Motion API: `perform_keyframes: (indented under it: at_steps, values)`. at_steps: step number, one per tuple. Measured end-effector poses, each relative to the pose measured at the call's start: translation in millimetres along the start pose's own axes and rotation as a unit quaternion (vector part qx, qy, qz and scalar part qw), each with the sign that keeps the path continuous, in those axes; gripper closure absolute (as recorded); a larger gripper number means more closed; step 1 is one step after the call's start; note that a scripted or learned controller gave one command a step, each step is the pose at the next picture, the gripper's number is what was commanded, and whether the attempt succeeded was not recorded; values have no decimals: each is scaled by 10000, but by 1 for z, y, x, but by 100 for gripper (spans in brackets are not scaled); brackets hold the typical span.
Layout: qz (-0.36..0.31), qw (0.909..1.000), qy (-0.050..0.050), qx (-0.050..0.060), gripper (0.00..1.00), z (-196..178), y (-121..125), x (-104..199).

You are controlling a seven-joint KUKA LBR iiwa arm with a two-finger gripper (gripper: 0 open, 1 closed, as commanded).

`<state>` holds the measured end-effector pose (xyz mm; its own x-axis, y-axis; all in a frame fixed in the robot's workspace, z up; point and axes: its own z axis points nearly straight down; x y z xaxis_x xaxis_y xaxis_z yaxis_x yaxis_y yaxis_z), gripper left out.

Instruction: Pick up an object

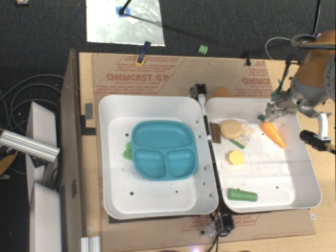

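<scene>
One gripper (273, 111) hovers just above the carrot (273, 134); its grip state is unclear.

A single fixed camera is mounted above the bench (157, 70) and looks down at a slant, so the far bench edge sits toward the top of the frame and the near edge toward the bottom. It stands far enough back to take in both the left bin (113, 156) and the right bin (304, 177) whole, plus dark floor (42, 35) on the left and far sides. The arm (315, 72) enters at the far right.
</scene>
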<state>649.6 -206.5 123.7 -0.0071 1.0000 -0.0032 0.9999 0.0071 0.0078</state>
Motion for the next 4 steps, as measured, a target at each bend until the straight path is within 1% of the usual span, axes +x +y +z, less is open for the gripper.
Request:
perform_keyframes:
  at_steps: [1, 2, 3, 4]
  values:
    - [-2, 10000, -1, 4, 0, 0, 0, 0]
    - [30, 10000, 7, -7, 0, 30, -9, 0]
    - [17, 10000, 3, 0, 100, 21, -9, 0]
    - [17, 10000, -21, -24, 100, 34, -33, 28]
